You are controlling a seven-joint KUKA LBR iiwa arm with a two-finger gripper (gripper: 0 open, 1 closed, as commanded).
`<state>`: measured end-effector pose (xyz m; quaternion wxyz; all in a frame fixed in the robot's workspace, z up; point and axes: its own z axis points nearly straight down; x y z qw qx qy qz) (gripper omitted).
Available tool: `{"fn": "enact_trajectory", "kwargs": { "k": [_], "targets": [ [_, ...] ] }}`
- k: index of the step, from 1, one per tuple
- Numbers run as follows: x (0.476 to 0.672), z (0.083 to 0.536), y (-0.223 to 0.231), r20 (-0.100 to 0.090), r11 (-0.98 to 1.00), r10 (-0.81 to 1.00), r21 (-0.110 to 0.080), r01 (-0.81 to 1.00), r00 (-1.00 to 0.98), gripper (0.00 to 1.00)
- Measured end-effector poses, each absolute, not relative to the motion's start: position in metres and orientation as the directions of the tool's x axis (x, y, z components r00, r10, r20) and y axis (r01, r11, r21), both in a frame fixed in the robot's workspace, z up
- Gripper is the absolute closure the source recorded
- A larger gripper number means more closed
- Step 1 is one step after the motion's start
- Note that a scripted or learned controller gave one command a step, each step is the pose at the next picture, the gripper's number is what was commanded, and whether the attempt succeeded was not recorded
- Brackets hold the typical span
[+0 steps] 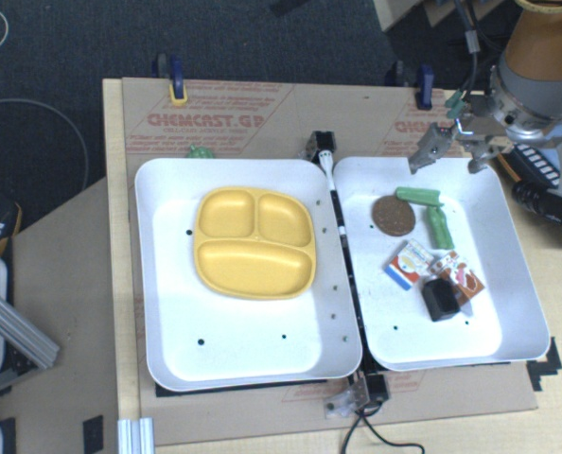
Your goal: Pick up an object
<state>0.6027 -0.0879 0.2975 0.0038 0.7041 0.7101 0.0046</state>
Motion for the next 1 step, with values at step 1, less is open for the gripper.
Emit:
{"fn": "enact_trajectory", "kwargs": {
  "k": [1],
  "targets": [
    [0.5865, 0.4166, -0.0413, 0.000, 0.007, 1.000, 0.017, 1.000, -0.007, 0.00]
  ]
}}
